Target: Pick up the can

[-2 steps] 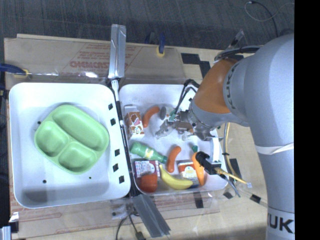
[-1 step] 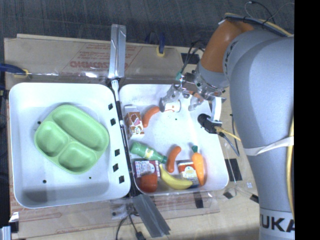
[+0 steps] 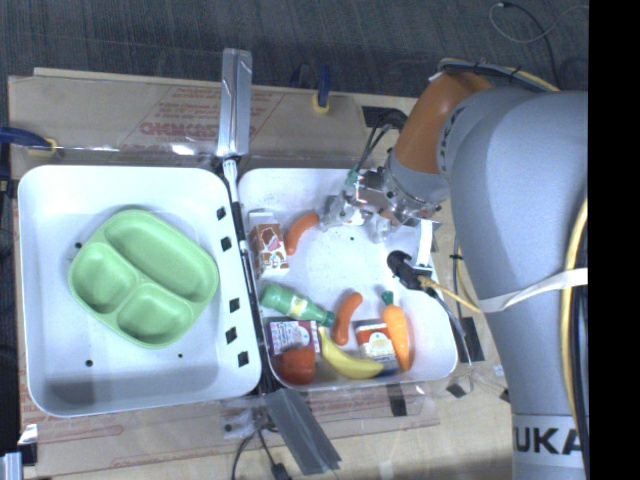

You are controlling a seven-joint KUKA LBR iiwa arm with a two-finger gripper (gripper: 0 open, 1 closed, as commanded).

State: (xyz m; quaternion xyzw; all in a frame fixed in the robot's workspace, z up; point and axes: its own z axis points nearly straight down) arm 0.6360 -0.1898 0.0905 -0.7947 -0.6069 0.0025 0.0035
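Observation:
Three small labelled, can-like items lie in the right bin. A red-labelled can lies near the front left corner. Another one with a red and white label lies at the front right, and a brown and red one rests against the left wall. My gripper hangs low over the bin's back part, to the right of the brown one and well behind the other two. It is open, and I see nothing between its fingers.
The right bin also holds an orange sausage, a green bottle, an orange hot dog, a carrot, a banana and a tomato. A green divided plate sits in the left bin.

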